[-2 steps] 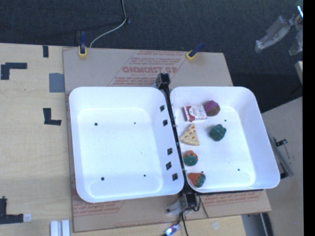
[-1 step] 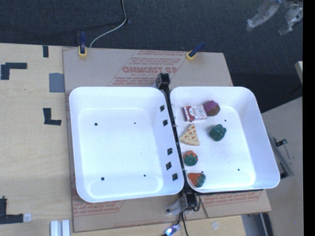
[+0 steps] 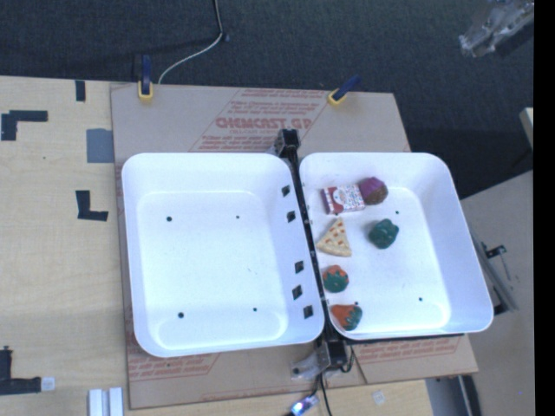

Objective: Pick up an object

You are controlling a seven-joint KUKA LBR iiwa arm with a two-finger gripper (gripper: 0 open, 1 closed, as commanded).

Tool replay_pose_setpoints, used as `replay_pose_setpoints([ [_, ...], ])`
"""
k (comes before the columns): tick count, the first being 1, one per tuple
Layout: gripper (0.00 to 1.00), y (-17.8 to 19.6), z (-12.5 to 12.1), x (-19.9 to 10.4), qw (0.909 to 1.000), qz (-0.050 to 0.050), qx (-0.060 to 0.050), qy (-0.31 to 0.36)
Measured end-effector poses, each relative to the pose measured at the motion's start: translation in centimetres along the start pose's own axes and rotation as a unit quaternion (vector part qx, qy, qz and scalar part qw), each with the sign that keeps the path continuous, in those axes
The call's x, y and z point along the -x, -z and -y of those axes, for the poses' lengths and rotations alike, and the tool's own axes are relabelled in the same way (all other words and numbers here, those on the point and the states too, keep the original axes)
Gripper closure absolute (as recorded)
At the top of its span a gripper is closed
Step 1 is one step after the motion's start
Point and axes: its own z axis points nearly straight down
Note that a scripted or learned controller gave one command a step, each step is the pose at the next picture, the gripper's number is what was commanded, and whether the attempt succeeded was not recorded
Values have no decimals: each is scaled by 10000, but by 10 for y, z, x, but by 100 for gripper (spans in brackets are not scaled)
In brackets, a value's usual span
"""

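Objects for picking all lie in the right bin (image 3: 438, 189), gathered toward its left wall beside the divider. A red packet (image 3: 343, 199) sits nearest the bin's far left corner, with a purple lump (image 3: 373, 190) touching its right end. Just nearer the camera than the packet lies a tan wedge (image 3: 335, 239), and a dark green piece (image 3: 382, 233) rests to the wedge's right, apart from it. Below the wedge sits a green-and-orange item (image 3: 335, 278), then a red-and-green item (image 3: 346, 315) close to the bin's near left corner. The left bin (image 3: 139, 189) adjoins the right one. The gripper (image 3: 494, 24) hangs well beyond the right bin's far right corner, over dark floor; it is blurred, and its opening cannot be made out.
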Motion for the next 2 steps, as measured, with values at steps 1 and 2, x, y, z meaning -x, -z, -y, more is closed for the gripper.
replay_pose_setpoints([
  [1, 100, -8, 5, -75, 10000, -22, 8, 21],
  [2, 100, -88, 22, -150, 10000, -22, -35, 27],
])
